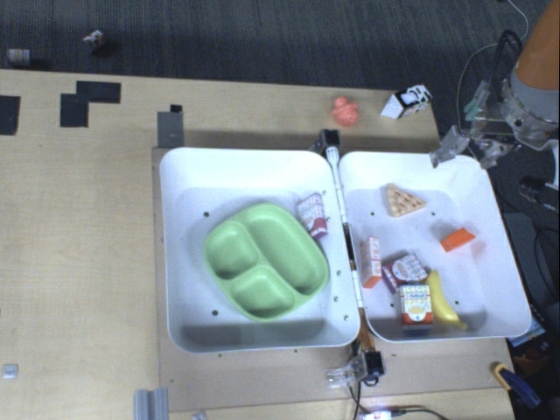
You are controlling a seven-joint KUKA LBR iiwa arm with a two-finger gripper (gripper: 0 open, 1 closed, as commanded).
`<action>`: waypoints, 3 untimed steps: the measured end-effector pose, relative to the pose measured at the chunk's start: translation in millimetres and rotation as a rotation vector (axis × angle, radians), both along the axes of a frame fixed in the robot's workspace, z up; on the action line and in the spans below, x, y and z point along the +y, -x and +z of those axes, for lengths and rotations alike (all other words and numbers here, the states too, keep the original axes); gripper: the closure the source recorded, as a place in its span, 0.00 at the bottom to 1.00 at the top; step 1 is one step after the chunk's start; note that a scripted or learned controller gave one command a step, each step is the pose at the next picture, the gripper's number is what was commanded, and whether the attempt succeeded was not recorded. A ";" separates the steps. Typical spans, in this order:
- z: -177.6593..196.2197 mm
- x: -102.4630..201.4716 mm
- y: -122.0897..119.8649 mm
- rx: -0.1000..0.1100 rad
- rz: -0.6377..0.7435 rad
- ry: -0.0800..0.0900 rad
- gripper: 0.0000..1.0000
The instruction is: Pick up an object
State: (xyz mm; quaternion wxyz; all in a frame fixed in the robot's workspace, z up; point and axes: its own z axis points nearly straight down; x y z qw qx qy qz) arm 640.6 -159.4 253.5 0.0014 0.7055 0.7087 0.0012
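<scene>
Bins are sitting side by side on the tabletop (79, 261), and the arm (538, 77) is hanging out at the far right, up past the top corner of the right bin (499, 234). Its pincer (457, 143) is hovering just over that bin's upper right rim, and honestly I can't tell how it's set, it's too small and blurry there. Nothing is showing up clamped in it that I can make out.

The right bin is holding most of the stuff: a waffle-looking triangle (403, 201) is lying near the top, an orange block (458, 240) is sitting to the right of centre, and a red and white packet (371, 262) is lying along the left wall. Down at the bottom, a small carton (408, 269) is resting right above a juice box (416, 304), and a banana (444, 302) is lying just beside the box on its right, touching or nearly so.

The left bin (179, 234) is carrying a green divided plate (265, 260) in the middle, tilted a bit, with a small dark red packet (313, 214) leaning at its upper right edge.

Outside the bins, a pink blob (346, 110) and a little black and white thing (408, 101) are lying on the tabletop near the back edge.
</scene>
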 end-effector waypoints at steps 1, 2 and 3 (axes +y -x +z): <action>-152.1 -0.4 -19.5 0.003 0.002 -0.001 0.00; -162.7 50.0 21.2 -0.012 0.000 0.002 0.00; -145.9 51.5 15.8 -0.029 0.001 0.000 1.00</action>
